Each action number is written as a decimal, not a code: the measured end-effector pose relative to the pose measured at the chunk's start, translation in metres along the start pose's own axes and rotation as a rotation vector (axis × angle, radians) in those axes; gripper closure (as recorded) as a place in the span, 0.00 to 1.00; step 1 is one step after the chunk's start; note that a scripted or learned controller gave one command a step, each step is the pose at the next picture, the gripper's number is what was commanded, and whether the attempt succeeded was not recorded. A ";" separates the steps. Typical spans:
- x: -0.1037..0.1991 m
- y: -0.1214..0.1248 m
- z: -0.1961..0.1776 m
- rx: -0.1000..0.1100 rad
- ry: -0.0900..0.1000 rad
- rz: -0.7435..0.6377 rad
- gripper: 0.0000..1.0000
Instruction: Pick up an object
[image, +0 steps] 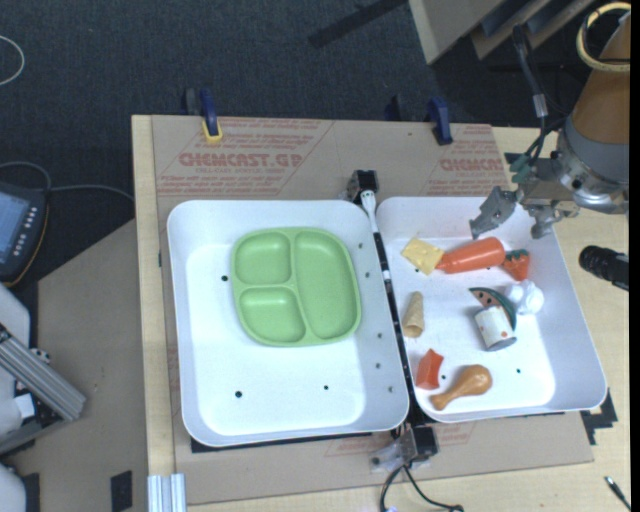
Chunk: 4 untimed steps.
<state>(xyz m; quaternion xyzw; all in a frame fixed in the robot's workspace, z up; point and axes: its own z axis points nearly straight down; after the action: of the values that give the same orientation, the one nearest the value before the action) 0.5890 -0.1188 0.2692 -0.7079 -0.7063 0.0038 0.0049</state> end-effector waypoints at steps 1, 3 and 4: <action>0.000 0.002 -0.007 -0.012 -0.002 -0.002 0.00; -0.012 0.005 0.097 -0.007 0.000 -0.002 0.00; -0.006 -0.004 0.148 -0.006 0.000 -0.002 0.00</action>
<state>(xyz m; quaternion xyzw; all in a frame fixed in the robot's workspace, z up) 0.5835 -0.1245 0.1215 -0.7072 -0.7070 0.0015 0.0029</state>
